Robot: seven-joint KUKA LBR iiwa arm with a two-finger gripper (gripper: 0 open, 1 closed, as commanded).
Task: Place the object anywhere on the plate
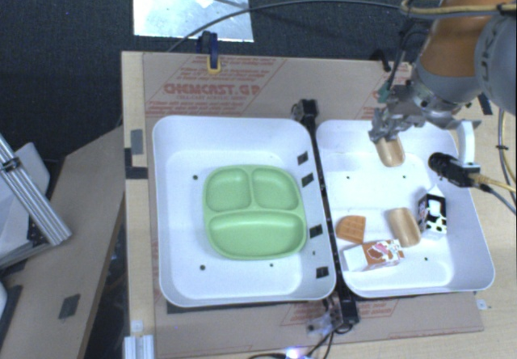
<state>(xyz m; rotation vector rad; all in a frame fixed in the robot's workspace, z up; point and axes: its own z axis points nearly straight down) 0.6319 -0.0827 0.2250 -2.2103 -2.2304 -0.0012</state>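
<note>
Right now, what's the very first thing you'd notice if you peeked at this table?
The bright green plate with three sections jumps out, sitting in the middle of the left bin. Next comes the big grey and orange robot arm reaching in from the right, its gripper above the right bin with a tan object at its tip. Small toy foods lie near that bin's front.
</note>
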